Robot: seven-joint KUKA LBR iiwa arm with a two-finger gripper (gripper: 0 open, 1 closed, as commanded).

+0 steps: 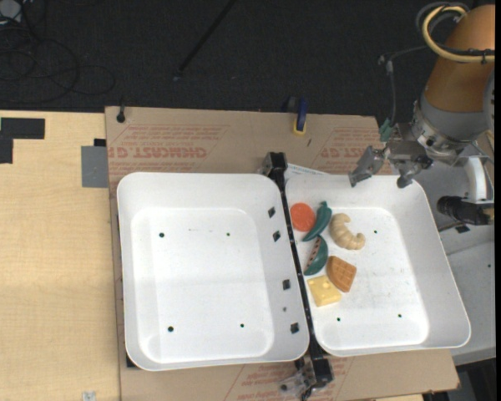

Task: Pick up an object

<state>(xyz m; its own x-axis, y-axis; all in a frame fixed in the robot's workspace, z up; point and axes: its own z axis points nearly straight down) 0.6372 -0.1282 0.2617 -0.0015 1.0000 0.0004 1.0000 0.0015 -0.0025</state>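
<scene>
Two shallow white plastic bins sit side by side on a brown cardboard sheet (pixel 234 140) laid over the pale wooden bench (pixel 42 266). The left bin (pixel 142 199) shows a bare white floor marked by a few small dark dots. The right bin (pixel 426 307) holds a cluster of small toy foods gathered against its left side, close to the black clips (pixel 285 249) that run along the seam between the two bins. Farthest back in that cluster lies a round orange-red piece (pixel 302 216), with a dark green curved piece (pixel 321 220) touching its right edge. Just right of those rests a pale beige croissant-shaped piece (pixel 347 231). Nearer the camera, a second green curved slice (pixel 316 257) lies beside an orange waffle-like square (pixel 341 273), and a pale yellow cheese-like block (pixel 323 291) sits just left of and nearer than the waffle, touching it. The rest of the right bin's floor is plain white with scattered dots. The grey arm with its orange band (pixel 468 48) comes in from the far right, and the two-finger gripper (pixel 386 168) hangs over the far rim of the right bin, well apart from the toy foods. Its two fingers stand spread, with nothing between them.
</scene>
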